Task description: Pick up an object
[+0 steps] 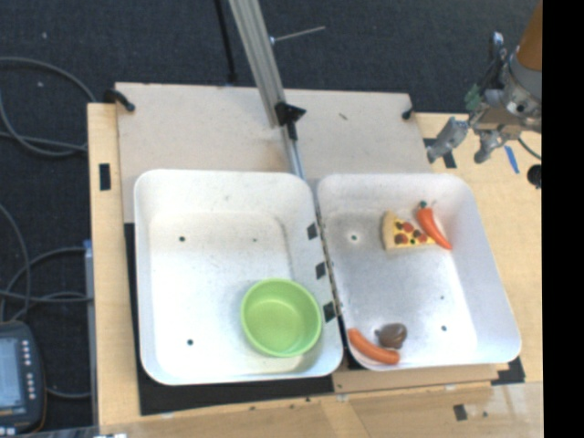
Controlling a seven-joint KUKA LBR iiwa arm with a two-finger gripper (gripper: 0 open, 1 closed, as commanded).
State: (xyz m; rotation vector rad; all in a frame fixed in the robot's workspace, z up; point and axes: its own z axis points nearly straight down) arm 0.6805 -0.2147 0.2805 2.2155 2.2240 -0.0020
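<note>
We see the gripper (464, 147) at the upper right of the view, above the bare bench (383, 409) just beyond the far right corner of the right bin (474, 235); its two fingers are spread apart with nothing between them, one grey fingertip (444, 141) reaching toward the bin's corner, the other beside it nearer the arm; the grey wrist rises out of the view's top right. In the right bin, a toy pizza slice (401, 232) lies near the far edge, and an orange toy carrot (433, 225) lies against its right side, touching it; at the near left corner of the same bin an orange toy sausage (373, 347) lies along the rim, and a small brown lump (391, 335) sits just beside it, what it is we cannot tell. In the left bin (182, 235), a green bowl (281, 317) stands upright near the near right corner, close to the wall where the two bins meet; a slanted aluminium post (260, 48) stands behind the bins.
</note>
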